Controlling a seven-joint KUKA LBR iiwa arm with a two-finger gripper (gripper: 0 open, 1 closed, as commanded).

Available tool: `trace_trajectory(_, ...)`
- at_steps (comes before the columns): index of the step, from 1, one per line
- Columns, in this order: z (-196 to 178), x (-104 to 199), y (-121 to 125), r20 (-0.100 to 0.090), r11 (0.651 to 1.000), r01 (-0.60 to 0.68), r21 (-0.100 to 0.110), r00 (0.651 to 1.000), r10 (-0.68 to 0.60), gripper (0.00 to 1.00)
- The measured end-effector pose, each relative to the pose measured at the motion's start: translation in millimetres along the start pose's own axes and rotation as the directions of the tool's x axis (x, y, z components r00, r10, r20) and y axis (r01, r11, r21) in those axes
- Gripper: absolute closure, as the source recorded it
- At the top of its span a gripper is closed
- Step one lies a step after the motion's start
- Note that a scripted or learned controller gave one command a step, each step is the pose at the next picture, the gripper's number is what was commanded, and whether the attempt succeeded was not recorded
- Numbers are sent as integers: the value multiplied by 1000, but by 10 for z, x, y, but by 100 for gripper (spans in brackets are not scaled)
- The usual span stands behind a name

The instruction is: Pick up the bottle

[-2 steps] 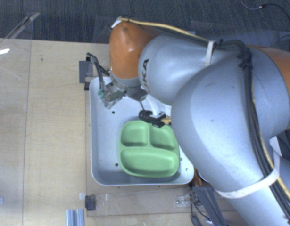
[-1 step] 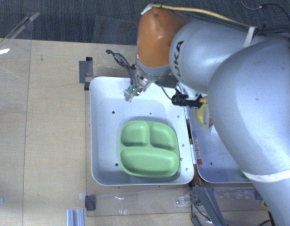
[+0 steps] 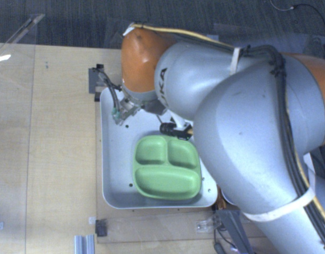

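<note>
we cannot tell how the jaws stand; the green tray (image 3: 166,168) lies near them. we judge a bottle light, slippery: grip mid-body.

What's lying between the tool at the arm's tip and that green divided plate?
Nothing lies there. In the camera view, just a bare stretch of the white bin floor separates the tool from the green divided plate.

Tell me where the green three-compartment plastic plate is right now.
In the camera view, the green three-compartment plastic plate lies low in the shallow white bin, below the gripper, with the grey arm on its right.
</note>
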State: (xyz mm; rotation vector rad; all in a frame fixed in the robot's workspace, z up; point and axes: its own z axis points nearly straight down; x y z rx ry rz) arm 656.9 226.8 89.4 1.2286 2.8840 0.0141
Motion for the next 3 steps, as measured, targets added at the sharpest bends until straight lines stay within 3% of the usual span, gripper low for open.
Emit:
trace_trajectory(1,-727,26,-66,0,846,533,1,846,-533,100)
trace_trajectory(2,-86,74,37,-1,948,317,2,948,-317,100)
trace_trajectory(3,-1046,57,77,1,957,290,0,957,-290,100)
